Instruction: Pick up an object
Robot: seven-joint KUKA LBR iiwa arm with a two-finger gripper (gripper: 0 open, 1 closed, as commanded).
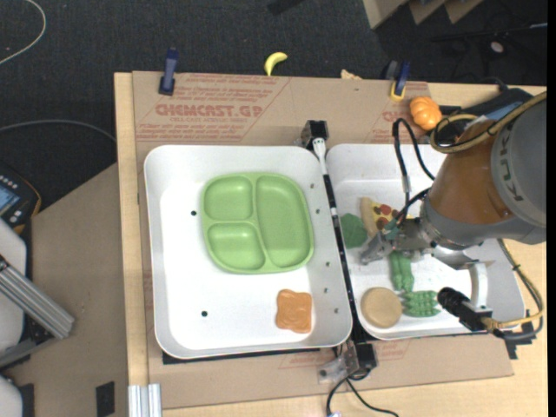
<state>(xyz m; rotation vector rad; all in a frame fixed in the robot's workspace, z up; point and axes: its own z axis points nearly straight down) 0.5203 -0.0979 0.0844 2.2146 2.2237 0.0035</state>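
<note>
2 white bins sit side by side on the bench; the left bin (174, 259) has a green divided plate (257, 221) in the middle and an orange waffle-looking toy (294, 310) near its front edge. The right bin (369, 162) is where the clutter is; a green leafy piece (353, 230), a pizza slice toy (376, 210), a long green veggie (401, 272), a tan round cookie thing (380, 307) and a bumpy green piece (421, 303) just beside it. The gripper (382, 246) hangs low over that bin, between the leafy piece and the veggie; can't tell how its grip is set.
</note>
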